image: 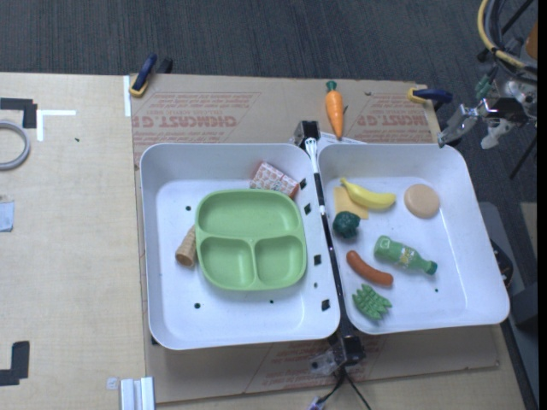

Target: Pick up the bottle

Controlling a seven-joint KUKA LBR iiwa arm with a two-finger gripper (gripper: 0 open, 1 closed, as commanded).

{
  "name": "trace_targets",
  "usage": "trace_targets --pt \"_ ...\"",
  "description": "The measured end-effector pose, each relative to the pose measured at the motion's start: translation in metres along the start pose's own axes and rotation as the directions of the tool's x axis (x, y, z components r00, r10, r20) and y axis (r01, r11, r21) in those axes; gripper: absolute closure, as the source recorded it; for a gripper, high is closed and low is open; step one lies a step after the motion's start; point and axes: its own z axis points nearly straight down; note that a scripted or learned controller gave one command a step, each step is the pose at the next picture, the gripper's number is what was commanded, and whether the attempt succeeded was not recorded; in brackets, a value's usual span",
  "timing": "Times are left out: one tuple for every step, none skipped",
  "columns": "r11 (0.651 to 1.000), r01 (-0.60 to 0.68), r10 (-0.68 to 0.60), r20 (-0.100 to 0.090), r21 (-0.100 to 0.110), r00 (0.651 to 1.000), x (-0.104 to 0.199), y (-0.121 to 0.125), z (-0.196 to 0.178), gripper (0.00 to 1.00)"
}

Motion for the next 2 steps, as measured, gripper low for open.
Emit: trace_targets --pt "1.0 0.003 -0.003 0.002 -0.001 1.0 0.0 0.001 -0.01 1.0" --pt "0.993 -0.121 0.121 0.0 0.002 0.993 0.05 0.003 0.005 1.0"
